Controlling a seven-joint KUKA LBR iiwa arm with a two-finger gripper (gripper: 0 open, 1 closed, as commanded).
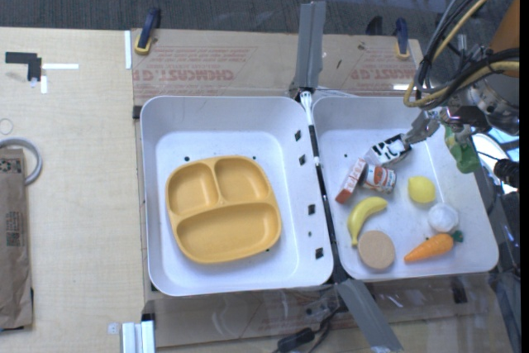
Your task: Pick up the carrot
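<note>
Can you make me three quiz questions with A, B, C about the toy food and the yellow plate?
1. Where is the carrot?
A. On the yellow plate
B. In the right bin, near its front right corner
C. On the bench outside the bins

2. How many sections does the yellow plate have?
A. Three
B. Two
C. Five

3. What is the gripper doing with the carrot?
A. Lifting it
B. Pressing on it
C. Nothing, it is apart from it

Answers: 1 B, the carrot lies beside the round cookie in the right bin. 2 A, ridges split the plate into three. 3 C, the gripper is near the bin's back, away from the carrot.
</note>
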